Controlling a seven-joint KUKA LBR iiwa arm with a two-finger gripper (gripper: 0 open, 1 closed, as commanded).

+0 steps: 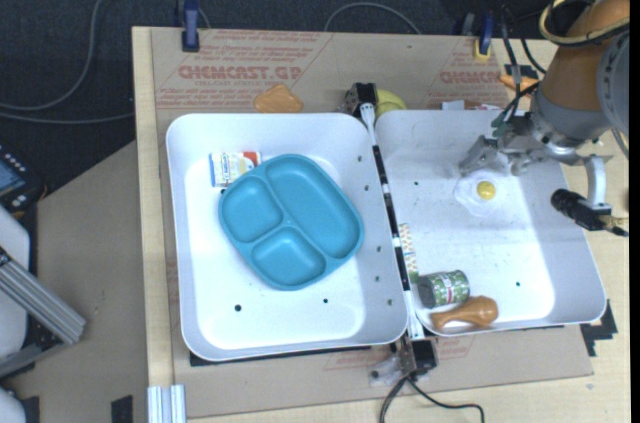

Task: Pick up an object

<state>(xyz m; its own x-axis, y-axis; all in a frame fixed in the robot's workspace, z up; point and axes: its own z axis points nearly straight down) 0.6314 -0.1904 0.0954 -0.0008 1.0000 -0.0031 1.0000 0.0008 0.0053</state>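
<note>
My gripper (495, 161) hangs over the back of the right bin (560, 261), with its fingers apart and nothing between them. Just in front of it a toy fried egg (484, 191), white with a yellow yolk, lies on the bin floor. A small green-labelled can (443, 288) lies on its side at the front left corner of that bin. Beside the can rests an orange-brown food toy (466, 313). In the left bin (200, 311) sits a blue divided plate (290, 219), and a small white carton (232, 166) pokes out from under its back left edge.
Behind the bins, on the bench (240, 61), are an orange lump (278, 98) and a yellow-green ball (389, 101) beside a black part (362, 95). Blue clamps (190, 23) hold the board's back edge. The grey arm with its orange band (575, 76) fills the right side.
</note>
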